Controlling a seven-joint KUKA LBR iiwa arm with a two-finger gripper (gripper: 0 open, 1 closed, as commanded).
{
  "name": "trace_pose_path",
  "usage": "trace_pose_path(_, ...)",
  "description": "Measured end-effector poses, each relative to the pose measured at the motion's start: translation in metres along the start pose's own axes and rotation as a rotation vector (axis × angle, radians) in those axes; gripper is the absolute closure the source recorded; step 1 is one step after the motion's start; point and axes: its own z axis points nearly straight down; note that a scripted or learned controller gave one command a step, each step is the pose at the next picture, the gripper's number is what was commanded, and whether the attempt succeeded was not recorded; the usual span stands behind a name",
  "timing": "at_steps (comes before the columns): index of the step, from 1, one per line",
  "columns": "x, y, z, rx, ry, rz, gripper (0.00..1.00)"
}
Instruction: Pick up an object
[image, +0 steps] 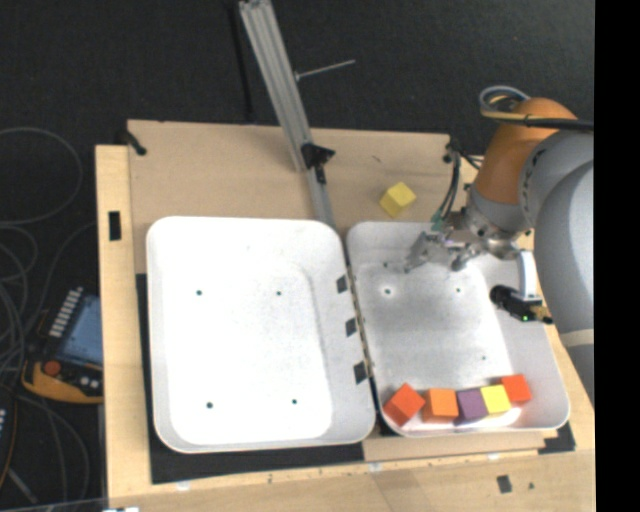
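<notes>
Hovering gripper over right bin's far end — can't tell its state; we're seeing blocks bunched along near wall.

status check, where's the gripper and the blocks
Gripper at right bin's far edge, nothing seen held. Five blocks in a row along the bin's near wall. Yellow block on the bench, outside the bins.

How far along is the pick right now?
Nothing looks picked yet. The gripper sits over the far end of the right bin, away from the blocks. Five blocks, from the orange block to the red-orange one, lie along the near wall; a yellow block rests outside. Reaching and grasping remain.
</notes>
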Motion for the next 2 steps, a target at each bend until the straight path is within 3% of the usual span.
trace_pose_path(1,0.052,-0.083,0.001,0.011,0.004,0.005,0.00)
trace_pose_path(2,0.093,-0.025,0.000,0.004,0.001,-0.003,0.00)
